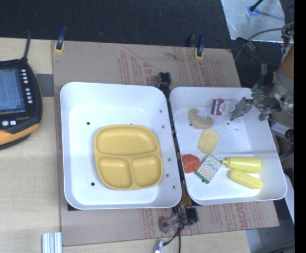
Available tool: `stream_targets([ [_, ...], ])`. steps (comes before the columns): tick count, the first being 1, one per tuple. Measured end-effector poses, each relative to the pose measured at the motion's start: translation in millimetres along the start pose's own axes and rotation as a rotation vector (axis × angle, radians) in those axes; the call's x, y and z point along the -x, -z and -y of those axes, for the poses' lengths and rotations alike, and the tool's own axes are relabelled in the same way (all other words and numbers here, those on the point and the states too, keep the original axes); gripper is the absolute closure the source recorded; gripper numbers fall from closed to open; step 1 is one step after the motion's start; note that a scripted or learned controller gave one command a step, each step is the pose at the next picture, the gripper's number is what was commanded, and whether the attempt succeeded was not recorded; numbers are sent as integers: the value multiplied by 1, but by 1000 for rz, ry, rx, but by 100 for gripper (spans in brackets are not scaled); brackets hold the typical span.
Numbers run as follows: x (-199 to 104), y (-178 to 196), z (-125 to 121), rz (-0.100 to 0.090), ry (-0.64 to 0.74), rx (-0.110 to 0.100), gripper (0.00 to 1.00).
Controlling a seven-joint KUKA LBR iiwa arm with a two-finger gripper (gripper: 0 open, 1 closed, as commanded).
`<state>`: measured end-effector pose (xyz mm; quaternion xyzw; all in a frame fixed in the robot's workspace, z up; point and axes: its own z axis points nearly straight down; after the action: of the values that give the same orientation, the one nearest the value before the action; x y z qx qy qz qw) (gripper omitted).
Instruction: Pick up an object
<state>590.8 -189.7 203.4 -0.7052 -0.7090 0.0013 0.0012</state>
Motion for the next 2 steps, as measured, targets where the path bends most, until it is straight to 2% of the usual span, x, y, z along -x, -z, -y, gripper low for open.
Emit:
stream_targets([
  [1,-66,-112,32,0,2,-3,0],
  [2,-65,-101,32,2,6,-4,100],
])
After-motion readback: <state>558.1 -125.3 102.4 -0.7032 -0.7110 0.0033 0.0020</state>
